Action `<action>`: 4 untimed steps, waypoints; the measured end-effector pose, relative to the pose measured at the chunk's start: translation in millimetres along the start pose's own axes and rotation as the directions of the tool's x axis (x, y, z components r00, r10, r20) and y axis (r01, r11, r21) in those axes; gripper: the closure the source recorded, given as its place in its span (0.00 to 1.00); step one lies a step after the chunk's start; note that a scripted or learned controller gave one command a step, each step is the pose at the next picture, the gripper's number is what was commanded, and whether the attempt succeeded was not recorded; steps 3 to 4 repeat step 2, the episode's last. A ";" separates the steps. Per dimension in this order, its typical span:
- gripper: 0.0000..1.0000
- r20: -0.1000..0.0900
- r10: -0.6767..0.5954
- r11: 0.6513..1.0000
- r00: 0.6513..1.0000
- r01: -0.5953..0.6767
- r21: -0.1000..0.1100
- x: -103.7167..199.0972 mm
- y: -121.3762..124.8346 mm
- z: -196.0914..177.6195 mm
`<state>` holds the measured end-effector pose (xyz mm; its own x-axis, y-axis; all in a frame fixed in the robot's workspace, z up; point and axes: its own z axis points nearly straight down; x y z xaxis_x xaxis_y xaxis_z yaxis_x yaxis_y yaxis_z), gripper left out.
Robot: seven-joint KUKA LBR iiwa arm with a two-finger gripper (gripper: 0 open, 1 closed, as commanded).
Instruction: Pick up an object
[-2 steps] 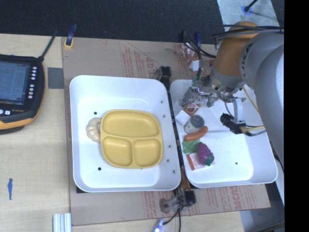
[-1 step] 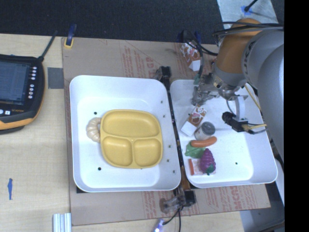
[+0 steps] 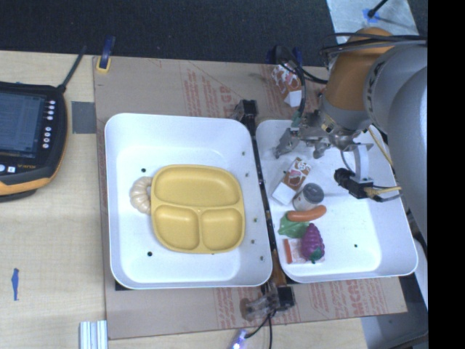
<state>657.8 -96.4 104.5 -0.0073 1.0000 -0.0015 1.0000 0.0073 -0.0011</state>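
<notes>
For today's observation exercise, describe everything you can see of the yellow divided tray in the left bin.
The yellow tray looks like smooth moulded plastic with rounded corners. It has three compartments: one wide section along the far side and two smaller ones along the near side. It lies flat and right way up on the floor of the left bin, roughly central. A pale, lumpy object sits against its left edge.

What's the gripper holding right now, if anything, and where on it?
Nothing visibly held. The gripper hovers over the top of the right bin, fingers spread with nothing between them; the toys, including the hot dog and grapes, lie below it.
</notes>
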 end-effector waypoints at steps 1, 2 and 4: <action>0.00 0.000 0.003 1.000 1.000 -0.003 0.004 -10.8 -25.9 13.1; 1.00 0.000 0.001 1.000 1.000 -0.001 0.005 -11.5 -25.6 2.4; 1.00 0.000 0.001 1.000 1.000 -0.001 0.005 -11.5 -25.6 2.4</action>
